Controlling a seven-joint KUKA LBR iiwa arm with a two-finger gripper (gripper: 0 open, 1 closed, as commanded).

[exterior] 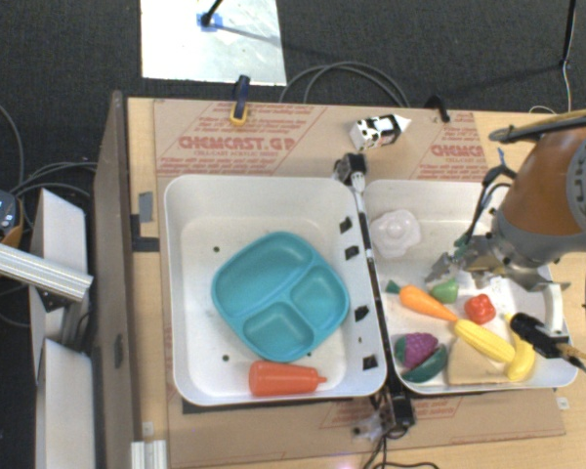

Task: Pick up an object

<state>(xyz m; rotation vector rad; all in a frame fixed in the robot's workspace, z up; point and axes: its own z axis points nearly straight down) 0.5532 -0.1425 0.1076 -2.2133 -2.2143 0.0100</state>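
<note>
The right bin [425,191] holds several toy foods: an orange carrot [428,303], a small green piece [445,289], a red tomato [480,309], a yellow banana [490,343], purple grapes [416,346], a dark green piece [430,364] and a tan slice [469,365]. A clear plastic cup [395,231] lies at the bin's far left. My gripper [451,265] hangs low over the bin, just above the green piece and right of the clear cup. Nothing is visibly held in it.
The left bin [190,262] holds a teal divided plate [280,295] and an orange-red toy [285,378] by its near wall. A divider with black clips [361,252] runs between the bins. The grey arm with its orange band [557,169] covers the right bin's far right side.
</note>
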